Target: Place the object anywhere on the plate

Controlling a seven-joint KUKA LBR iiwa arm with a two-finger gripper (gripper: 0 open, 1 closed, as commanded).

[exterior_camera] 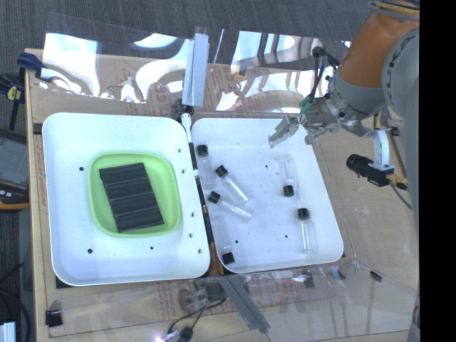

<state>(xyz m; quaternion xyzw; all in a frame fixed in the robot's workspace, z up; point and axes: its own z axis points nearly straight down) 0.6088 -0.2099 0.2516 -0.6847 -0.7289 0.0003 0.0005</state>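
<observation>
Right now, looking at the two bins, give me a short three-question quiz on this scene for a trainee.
1. True or false: a dark ridged block lies on the green plate.
2. Which bin holds the clear vials with black caps? A) left bin B) right bin
3. Fill in: the hand is over the right bin's ____ edge in the camera view.

Key: 1 true; 2 B; 3 upper.
</observation>
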